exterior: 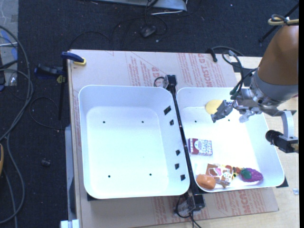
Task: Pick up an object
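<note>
My gripper (pixel 232 115) hangs over the back of the right bin (pixel 270 141), open, with bare white bin floor showing between its fingers (pixel 221 112). A yellow rounded object (pixel 212 106) lies just left of the left finger, close to it or touching; I cannot tell which. A red and white box (pixel 200 147) lies in the middle of that bin. At the front edge sit an orange object (pixel 205 180), a patterned packet (pixel 221 171) and a purple object (pixel 251 175).
The left bin (pixel 90 127) stands beside the right one, with a black divider with clips (pixel 179 137) between them. The arm's grey and orange body (pixel 280 65) covers the bin's back right corner. Cables and a blue clamp (pixel 73 57) lie off the bench's back left.
</note>
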`<state>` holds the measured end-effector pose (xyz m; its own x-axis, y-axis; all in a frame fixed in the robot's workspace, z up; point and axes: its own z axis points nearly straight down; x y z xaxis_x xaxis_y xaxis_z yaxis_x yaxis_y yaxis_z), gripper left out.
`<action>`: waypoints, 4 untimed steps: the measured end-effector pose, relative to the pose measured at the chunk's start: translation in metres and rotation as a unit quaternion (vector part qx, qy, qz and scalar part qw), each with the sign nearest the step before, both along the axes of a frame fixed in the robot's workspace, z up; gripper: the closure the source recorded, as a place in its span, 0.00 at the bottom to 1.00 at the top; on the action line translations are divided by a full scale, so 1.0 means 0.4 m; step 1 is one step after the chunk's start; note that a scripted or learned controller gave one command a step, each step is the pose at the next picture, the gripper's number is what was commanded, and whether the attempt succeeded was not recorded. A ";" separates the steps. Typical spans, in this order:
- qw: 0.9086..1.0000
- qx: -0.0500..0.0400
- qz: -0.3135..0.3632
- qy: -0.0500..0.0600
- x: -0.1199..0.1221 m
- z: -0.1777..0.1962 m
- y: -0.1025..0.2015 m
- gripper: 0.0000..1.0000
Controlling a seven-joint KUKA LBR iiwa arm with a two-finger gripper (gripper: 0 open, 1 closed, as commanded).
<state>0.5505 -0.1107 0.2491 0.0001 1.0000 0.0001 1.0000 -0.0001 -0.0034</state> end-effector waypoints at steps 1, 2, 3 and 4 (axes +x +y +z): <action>1.000 0.000 0.000 -0.002 0.002 0.004 0.000 0.00; 1.000 0.000 0.000 0.000 -0.005 -0.103 0.003 0.00; 1.000 0.000 0.000 0.000 -0.011 -0.214 -0.014 0.00; 1.000 0.000 0.000 0.000 -0.014 -0.363 -0.032 0.00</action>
<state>0.5448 -0.1235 0.1041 0.0007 1.0000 0.0006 1.0000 -0.0007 -0.0041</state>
